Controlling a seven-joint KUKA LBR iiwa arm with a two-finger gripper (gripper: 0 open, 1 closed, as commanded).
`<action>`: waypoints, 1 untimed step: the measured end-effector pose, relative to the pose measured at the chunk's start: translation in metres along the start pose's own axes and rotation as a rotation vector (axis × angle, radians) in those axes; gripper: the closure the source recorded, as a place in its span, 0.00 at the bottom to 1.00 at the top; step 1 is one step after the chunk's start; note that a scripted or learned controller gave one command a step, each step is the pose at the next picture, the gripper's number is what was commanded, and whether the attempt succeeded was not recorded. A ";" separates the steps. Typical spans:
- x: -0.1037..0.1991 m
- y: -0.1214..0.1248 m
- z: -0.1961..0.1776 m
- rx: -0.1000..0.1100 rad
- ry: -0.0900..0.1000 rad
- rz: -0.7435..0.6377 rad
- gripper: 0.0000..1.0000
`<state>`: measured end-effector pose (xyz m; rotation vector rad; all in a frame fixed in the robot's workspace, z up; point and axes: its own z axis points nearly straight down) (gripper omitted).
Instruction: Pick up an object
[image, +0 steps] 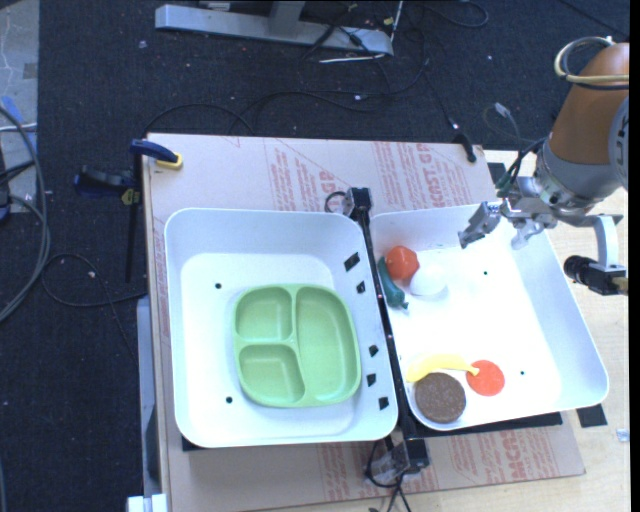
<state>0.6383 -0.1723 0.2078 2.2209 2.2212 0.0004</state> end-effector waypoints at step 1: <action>-0.004 0.000 0.099 -0.006 -0.001 -0.001 0.00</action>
